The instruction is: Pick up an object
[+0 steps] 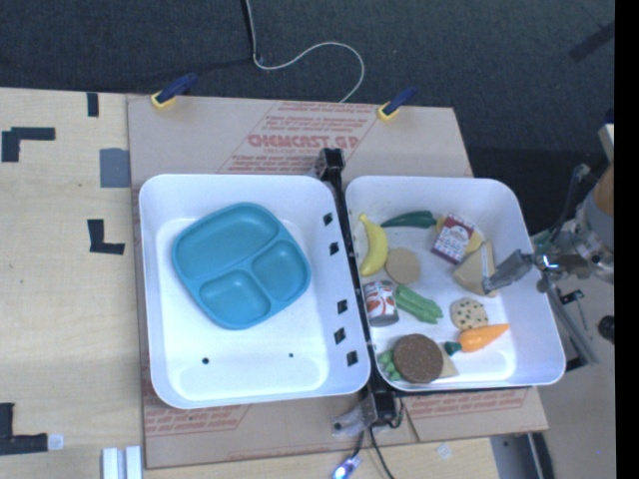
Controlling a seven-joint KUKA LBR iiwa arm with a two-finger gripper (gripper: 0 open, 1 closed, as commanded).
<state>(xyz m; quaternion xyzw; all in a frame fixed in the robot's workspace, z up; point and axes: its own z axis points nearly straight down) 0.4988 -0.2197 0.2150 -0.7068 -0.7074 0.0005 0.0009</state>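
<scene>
The claw hangs over the right bin's right side, near the table's right edge; whether it is released or clenched, I cannot tell. Just beneath lies a wedge-shaped toy, probably light, stiff and smooth; gripping across its narrow faces looks safest.

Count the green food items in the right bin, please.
2 clearly: a green pepper near the far wall and a green pod mid-bin. A green leaf peeks beside the burger; more may be hidden.
</scene>
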